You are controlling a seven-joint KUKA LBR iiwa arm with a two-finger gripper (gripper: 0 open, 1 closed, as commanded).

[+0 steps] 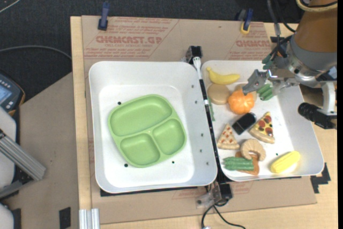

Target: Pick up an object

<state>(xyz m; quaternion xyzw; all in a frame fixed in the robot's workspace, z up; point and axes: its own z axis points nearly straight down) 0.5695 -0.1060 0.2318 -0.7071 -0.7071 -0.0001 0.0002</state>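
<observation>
The right bin (308, 131) holds several toy foods: a yellow banana (222, 78), a tan round biscuit (218, 94), an orange (240, 102), a black block (244, 123), two pizza slices (265, 128) (228, 139), a bagel (253, 149), a green pod (238, 164) and a yellow piece (285, 162). My gripper (265, 85) hangs open over the bin's upper middle, just up and right of the orange. A small green piece (266, 93) lies below it, between the spread fingers, and nothing is gripped.
The left bin (102, 88) holds a green three-compartment tray (147, 130). A black divider strip (203, 96) runs between the bins. The grey and orange arm (316, 29) fills the upper right, above the right bin's far corner.
</observation>
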